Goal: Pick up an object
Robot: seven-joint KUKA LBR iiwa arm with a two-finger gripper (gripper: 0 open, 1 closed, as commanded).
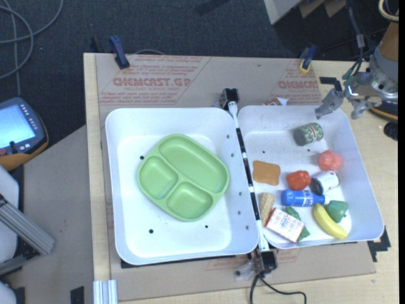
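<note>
My gripper [343, 105] hangs over the far right corner of the right bin [364, 170], its two fingers spread open with nothing between them. Just below and to its left a green can [308, 133] lies on its side. Further down the bin lie a pink-red ball [330, 160], an orange block [266, 173], a red tomato [299, 180], a small white cup [326, 182], a blue bottle [302, 199], a banana [330, 222], a green pepper [338, 208], a cracker [266, 202] and a red-and-white packet [285, 225].
The left bin [120, 138] holds a green divided plate [183, 177]. A black clamp [230, 97] sits at the far end of the seam between the bins. Blue clamps [118, 50] [307, 58] grip the board's far edge.
</note>
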